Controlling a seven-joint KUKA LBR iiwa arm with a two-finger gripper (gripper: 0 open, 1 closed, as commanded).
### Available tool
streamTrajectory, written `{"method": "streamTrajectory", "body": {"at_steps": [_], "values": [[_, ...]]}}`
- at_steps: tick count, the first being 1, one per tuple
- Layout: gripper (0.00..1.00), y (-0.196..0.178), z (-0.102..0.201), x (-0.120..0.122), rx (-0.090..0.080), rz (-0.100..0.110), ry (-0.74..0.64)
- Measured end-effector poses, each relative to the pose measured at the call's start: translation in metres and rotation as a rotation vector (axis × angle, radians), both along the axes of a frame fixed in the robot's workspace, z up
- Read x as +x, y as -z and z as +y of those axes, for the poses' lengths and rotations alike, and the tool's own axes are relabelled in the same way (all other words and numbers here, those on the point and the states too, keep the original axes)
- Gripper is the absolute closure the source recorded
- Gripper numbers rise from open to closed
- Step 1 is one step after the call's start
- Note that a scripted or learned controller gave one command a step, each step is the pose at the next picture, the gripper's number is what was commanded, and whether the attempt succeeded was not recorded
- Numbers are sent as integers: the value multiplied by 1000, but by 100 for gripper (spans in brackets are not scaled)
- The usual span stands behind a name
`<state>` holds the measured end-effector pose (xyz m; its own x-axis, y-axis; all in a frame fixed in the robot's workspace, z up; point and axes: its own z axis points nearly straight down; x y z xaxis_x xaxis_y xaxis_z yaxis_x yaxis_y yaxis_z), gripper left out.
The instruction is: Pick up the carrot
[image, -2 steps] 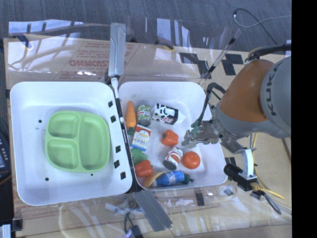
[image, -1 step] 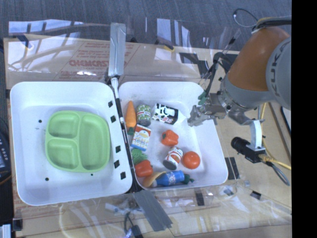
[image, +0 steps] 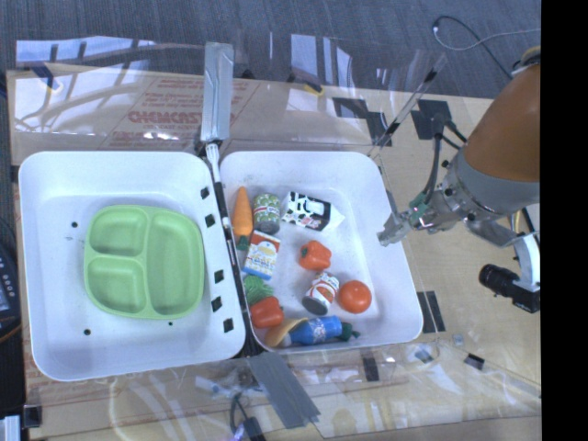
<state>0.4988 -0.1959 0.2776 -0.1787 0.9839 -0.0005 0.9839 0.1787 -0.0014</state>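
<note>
The carrot (image: 242, 213) is orange and slim. It lies lengthwise against the left wall of the right bin (image: 303, 162), next to a small green-topped can (image: 266, 211). My gripper (image: 393, 233) hangs over the right rim of that bin, well to the right of the carrot and apart from it. The grey arm with its orange band (image: 508, 127) comes in from the right. Nothing shows in the gripper.
The right bin also holds a black-and-white carton (image: 308, 211), a red-and-white box (image: 262, 254), an orange pepper (image: 314, 255), a tomato (image: 355, 296), a blue bottle (image: 317, 331) and other toy foods. A green divided plate (image: 144, 261) lies in the left bin (image: 55, 338).
</note>
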Motion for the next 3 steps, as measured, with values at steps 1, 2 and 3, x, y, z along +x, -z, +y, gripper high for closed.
{"method": "streamTrajectory", "body": {"at_steps": [1,2,3], "values": [[100,-6,-14,4,-1,-1,-253],[100,-12,-15,14,-1,-3,-262],[100,-54,-14,-1,-3,-4,-541]]}}
